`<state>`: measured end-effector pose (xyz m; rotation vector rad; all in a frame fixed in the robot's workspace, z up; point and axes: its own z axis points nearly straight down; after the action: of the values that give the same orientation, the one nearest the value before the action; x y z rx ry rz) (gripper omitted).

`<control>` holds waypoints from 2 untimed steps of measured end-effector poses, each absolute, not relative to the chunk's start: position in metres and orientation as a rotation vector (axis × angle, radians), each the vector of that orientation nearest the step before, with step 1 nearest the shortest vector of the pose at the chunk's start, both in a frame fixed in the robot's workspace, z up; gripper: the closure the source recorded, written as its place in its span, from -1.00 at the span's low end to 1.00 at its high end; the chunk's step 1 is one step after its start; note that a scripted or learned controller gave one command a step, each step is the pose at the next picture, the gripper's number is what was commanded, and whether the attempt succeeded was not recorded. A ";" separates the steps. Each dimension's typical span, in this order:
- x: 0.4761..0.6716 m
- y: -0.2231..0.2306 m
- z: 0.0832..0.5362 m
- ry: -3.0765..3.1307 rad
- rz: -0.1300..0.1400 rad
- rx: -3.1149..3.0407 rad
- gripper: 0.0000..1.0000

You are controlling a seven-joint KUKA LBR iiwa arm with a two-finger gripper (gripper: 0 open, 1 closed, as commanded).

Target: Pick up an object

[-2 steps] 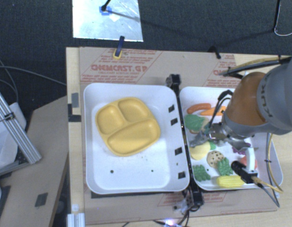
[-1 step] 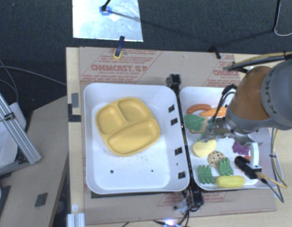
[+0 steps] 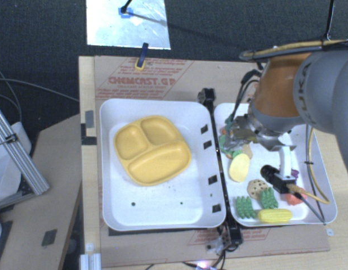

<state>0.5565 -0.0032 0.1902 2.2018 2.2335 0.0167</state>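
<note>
My gripper [image 3: 236, 138] is low over the upper left part of the right bin [image 3: 326, 198], reaching in from the right. Just beneath it, by the bin's left wall, lies a small green and red toy food piece [image 3: 227, 149], partly hidden by the gripper. A pale yellow oval piece [image 3: 239, 167] lies just below the gripper. Further toward the front are a speckled brown cookie [image 3: 254, 188], two green pieces [image 3: 245, 207] [image 3: 268, 198], a yellow corn cob [image 3: 274, 215] and a red-orange piece [image 3: 293, 198].
The left bin [image 3: 123, 207] holds a yellow divided plate [image 3: 152, 149] tilted in its middle. A black divider with clips [image 3: 214, 151] separates the two bins. The arm's orange band and grey body cover the right bin's upper part.
</note>
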 end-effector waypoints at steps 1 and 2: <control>0.519 -0.060 0.268 2.212 0.007 2.220 1.00; 0.484 -0.052 0.180 2.227 -0.008 2.226 1.00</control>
<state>0.4842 -0.0521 0.1798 2.2263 2.2267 -0.0077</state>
